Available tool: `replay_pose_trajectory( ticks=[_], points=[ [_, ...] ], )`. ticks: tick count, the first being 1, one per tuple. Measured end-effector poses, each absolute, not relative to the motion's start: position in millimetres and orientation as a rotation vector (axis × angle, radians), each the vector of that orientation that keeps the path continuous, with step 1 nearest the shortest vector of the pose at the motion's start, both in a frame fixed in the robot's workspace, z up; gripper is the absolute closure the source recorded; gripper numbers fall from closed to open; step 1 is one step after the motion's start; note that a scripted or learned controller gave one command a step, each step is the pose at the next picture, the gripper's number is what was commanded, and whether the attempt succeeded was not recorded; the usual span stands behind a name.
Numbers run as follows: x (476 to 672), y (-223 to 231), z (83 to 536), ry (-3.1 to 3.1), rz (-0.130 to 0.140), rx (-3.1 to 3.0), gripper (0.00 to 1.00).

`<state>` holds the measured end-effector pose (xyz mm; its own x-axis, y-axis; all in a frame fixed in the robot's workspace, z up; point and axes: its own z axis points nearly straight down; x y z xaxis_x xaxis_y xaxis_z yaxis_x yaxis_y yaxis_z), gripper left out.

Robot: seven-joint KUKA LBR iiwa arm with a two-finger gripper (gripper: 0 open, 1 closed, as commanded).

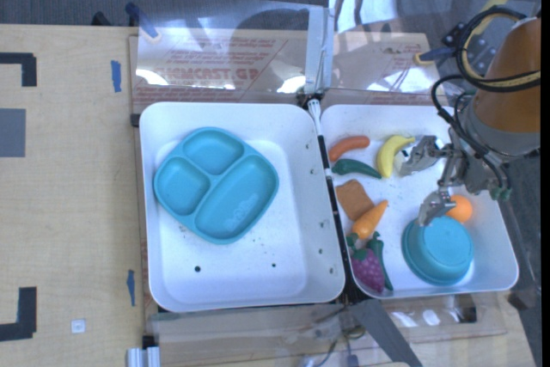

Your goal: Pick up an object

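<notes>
Camera view shows you the jaws (pixel 438 185) low in the right white bin (pixel 507 266), above the round blue plastic bowl (pixel 438 252) and just beside a small orange ball (pixel 461 210). You cannot tell how wide they stand. A curved yellow toy banana (pixel 393 153) lies near the bin's far wall.

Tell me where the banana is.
The banana lies in the right bin, near its far edge, between the orange sausage to the view's left and the tool to its right.
</notes>
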<state>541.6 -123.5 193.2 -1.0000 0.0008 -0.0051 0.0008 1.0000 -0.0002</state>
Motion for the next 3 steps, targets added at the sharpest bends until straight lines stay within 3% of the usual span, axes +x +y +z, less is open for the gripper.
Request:
replay_pose_trajectory(
  ticks=[1,3],
  points=[
    [597.2,-100.2,90.7,3.124,-0.004,-0.105,0.0],
    [627.2,-110.5,88.3,3.128,0.0,0.113,0.0]
  ],
)
